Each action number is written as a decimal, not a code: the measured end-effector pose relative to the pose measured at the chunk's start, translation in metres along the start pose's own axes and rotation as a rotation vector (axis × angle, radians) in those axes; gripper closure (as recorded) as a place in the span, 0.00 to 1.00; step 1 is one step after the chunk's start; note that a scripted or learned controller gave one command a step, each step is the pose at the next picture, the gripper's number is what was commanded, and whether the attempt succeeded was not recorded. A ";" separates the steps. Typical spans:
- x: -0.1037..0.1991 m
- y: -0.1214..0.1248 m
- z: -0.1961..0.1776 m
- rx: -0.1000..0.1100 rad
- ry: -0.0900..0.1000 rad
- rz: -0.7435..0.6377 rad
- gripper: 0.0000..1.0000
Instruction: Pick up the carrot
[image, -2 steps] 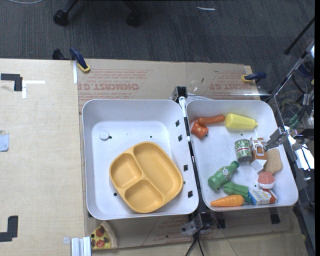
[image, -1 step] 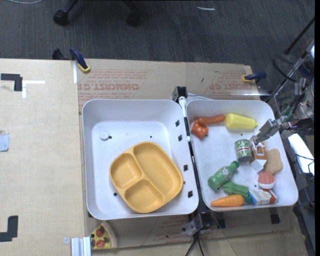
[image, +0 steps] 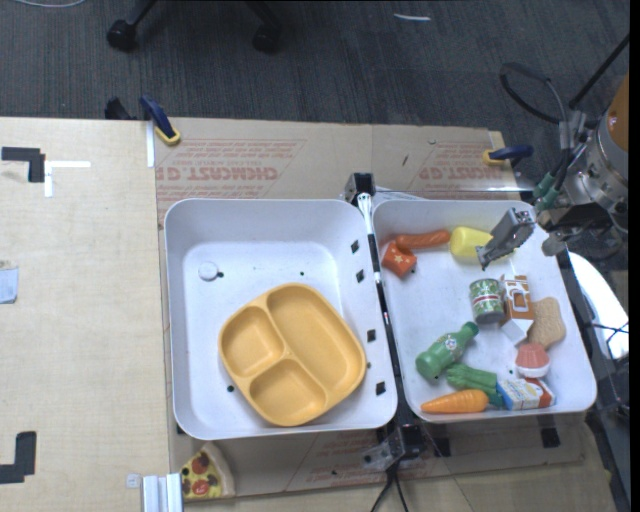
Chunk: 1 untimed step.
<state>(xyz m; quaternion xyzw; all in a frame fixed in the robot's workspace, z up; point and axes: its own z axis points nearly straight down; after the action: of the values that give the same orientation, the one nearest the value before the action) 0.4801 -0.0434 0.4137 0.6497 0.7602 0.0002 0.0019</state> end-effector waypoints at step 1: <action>0.059 0.033 0.109 0.005 0.001 0.008 0.00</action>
<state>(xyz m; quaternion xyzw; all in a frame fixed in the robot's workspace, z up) 0.5040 0.0197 0.3046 0.6527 0.7577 -0.0015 -0.0003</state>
